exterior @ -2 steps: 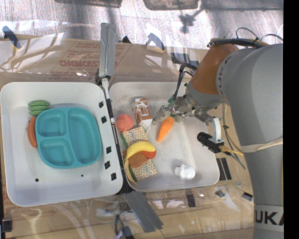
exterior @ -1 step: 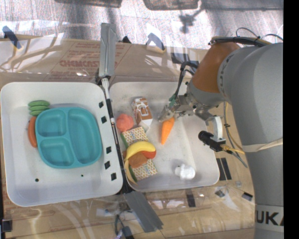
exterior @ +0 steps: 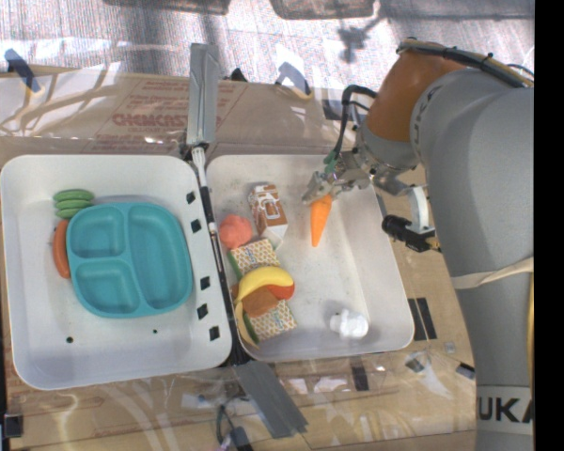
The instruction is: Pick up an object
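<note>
- Carrot [exterior: 319,222] hangs point-down in the right bin [exterior: 381,280], its top pinched in the end effector [exterior: 325,192].
- End effector grasping the carrot; lift looks underway, judged from its tilt.
- Banana [exterior: 265,279] and white object [exterior: 349,324] lie near.

Right bin [exterior: 381,280]: open floor lies along its right side and near-right, broken only by a small white object [exterior: 349,324] near the front wall. The left side is crowded: a small carton [exterior: 268,207], a pink ball [exterior: 234,230], a banana [exterior: 264,281] and patterned blocks [exterior: 255,254] lie packed against the divider. A carrot [exterior: 320,220] hangs at the gripper [exterior: 326,188] in the far middle, with the arm [exterior: 470,177] covering the far-right approach. Left bin [exterior: 19,252]: a teal tray [exterior: 130,256] takes the centre; a green item [exterior: 73,200] and an orange item [exterior: 60,249] block the left strip. Near floor stays free.
</note>
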Controlling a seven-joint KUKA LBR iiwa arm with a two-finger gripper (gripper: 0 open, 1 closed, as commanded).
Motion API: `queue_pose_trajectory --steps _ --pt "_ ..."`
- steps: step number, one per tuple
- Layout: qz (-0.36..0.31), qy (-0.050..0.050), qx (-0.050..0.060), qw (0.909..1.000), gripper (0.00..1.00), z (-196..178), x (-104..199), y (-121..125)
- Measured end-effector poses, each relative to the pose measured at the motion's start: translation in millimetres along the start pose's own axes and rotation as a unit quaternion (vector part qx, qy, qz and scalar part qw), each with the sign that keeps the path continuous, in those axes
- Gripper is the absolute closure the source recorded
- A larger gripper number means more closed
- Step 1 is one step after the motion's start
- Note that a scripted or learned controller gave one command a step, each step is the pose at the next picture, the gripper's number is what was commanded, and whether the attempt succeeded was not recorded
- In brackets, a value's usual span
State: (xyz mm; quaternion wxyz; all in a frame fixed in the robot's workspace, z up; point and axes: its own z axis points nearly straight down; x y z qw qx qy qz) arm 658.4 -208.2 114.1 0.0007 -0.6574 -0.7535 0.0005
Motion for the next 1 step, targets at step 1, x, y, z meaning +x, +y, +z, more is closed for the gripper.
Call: queue_pose_trajectory --steps 1 --pt "0.067 0.0 0.0 0.9977 1.0 -81.0 50.2 6.0"
